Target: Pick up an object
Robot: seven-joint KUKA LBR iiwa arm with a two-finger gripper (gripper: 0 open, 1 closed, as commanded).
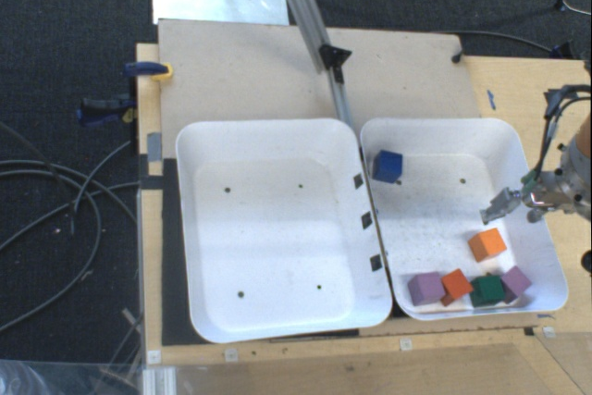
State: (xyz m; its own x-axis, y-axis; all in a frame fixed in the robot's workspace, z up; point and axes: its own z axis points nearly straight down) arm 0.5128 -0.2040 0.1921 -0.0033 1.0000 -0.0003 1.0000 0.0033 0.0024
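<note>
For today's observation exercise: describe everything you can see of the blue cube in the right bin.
The blue cube is a small, solid-looking block with a matte, uniformly blue surface, its top face slightly lighter than its sides. It sits flat on the floor of the right bin, in the far left corner, close to the wall beside the left bin. It stands alone: nothing touches it, and the other blocks lie clustered at the bin's near right side.
</note>
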